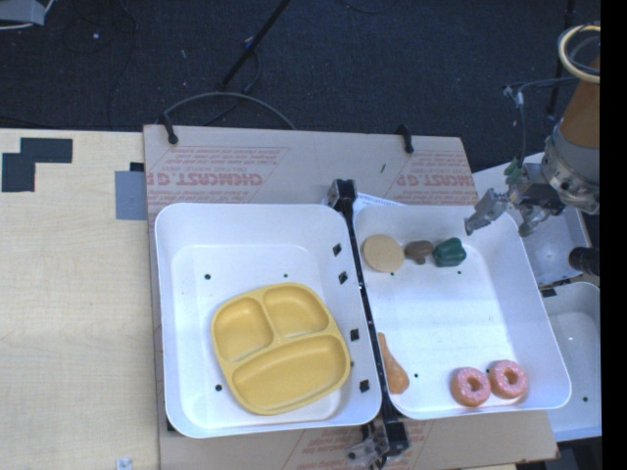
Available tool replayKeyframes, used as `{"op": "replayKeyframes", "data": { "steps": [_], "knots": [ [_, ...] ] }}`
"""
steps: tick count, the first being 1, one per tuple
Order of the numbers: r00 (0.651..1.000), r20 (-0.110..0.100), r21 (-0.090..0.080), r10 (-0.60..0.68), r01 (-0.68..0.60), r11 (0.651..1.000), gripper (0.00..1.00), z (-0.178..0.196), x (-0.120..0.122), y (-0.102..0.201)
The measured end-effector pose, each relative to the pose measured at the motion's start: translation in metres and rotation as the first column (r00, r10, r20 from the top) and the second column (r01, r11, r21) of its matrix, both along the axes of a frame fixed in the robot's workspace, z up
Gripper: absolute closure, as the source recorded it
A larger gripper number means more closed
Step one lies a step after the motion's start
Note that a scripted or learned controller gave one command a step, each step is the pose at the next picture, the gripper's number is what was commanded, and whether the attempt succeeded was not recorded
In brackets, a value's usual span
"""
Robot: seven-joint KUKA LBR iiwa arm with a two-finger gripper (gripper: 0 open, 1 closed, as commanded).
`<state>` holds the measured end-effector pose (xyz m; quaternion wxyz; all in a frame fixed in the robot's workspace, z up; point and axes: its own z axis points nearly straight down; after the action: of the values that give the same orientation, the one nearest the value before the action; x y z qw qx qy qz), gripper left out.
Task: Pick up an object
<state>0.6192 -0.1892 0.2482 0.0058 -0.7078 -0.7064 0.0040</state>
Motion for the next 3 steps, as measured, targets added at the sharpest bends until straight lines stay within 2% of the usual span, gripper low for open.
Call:
{"op": "replayKeyframes", "data": {
  "steps": [1, 2, 3],
  "knots": [
    [1.0, 0.013, -0.003, 0.002, -0.002, 1.0, 0.0, 0.008, 0.002, 0.0],
    [1.0, 0.006, -0.001, 0.002, -0.002, 1.0, 0.0, -0.053, 0.008, -0.003],
    [1.0, 0.007, -0.001, 0.002, -0.002, 1.0, 0.0, -0.097, 0.006, 0.0]
  ]
}}
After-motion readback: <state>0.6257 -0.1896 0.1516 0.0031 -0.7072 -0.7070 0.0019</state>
